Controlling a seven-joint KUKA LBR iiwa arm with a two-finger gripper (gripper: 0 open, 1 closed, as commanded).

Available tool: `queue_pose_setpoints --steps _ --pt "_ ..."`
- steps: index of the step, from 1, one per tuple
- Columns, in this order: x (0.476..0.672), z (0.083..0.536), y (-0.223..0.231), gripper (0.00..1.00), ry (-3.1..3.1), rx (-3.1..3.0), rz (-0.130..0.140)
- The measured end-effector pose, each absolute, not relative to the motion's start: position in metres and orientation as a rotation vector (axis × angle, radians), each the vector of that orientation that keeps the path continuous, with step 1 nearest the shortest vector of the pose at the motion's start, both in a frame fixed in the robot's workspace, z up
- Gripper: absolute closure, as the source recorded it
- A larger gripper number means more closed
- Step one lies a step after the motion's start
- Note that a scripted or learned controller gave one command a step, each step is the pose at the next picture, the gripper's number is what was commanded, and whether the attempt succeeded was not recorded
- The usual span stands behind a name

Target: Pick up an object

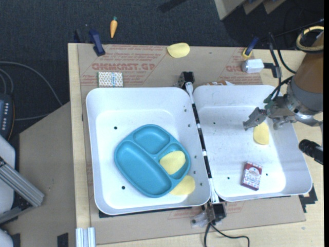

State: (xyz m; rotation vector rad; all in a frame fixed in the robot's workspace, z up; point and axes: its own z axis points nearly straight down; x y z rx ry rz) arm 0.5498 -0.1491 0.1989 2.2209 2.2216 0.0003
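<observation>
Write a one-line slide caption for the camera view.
Gripper hovers over yellow piece in right bin; blue tray sits left.

Blue clamps (96,42), tiny carrot (113,27) beyond bench (136,62)

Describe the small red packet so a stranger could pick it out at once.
Look in the right bin, toward its near edge. The small red packet lies flat there, below the yellow lump near the gripper. It is the one dark red, rectangular, printed thing; the yellow pieces are rounded and plain.
</observation>
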Motion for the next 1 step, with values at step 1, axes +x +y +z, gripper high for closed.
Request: queue_pose_setpoints --steps 1 --pt "0.5505 0.1687 -0.1818 0.0 2.222 2.224 -0.003"
